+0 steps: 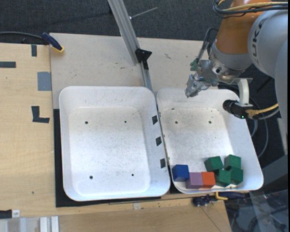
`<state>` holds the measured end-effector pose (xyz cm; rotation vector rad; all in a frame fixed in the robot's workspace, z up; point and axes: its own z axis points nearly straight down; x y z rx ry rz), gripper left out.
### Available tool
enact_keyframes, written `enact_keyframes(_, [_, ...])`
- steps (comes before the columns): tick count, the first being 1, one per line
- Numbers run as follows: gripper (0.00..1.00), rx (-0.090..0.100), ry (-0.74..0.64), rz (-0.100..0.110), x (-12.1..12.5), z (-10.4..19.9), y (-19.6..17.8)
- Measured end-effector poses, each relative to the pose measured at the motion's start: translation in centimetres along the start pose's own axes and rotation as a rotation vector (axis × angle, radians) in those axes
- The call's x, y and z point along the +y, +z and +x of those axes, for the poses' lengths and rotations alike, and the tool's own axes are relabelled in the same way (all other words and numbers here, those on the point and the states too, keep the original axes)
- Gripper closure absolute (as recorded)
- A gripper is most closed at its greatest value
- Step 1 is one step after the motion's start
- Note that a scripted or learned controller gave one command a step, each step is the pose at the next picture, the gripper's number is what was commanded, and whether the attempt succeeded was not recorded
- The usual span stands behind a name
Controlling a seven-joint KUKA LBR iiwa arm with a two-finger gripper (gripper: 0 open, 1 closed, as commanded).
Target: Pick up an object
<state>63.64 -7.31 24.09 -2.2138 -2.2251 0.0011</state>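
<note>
Along the near edge of the right bin [193, 129] lies a cluster of small blocks: a blue one [181, 172], a purple one [195, 179], an orange one [208, 179] and several green ones [224, 169]. My gripper [193, 90] hangs above the far rim of that bin, well away from the blocks, and I see nothing between its fingers. From this angle the gap between them is not readable.
The left bin [108, 139] sits beside the right one, with black clips on the shared rim. A slanted metal bar [128, 28] runs from the top of the view down to the bins. The arm's body occupies the upper right.
</note>
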Motion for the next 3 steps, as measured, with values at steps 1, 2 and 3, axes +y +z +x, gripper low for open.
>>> enact_keyframes(1, [1.00,0.000,-0.002,0.001,-1.1,5.5,1.2])
enact_keyframes(2, [1.00,0.001,-0.003,0.001,-2.6,11.8,1.2])
enact_keyframes(3, [1.00,0.001,-0.003,-0.001,-4.0,17.1,0.2])
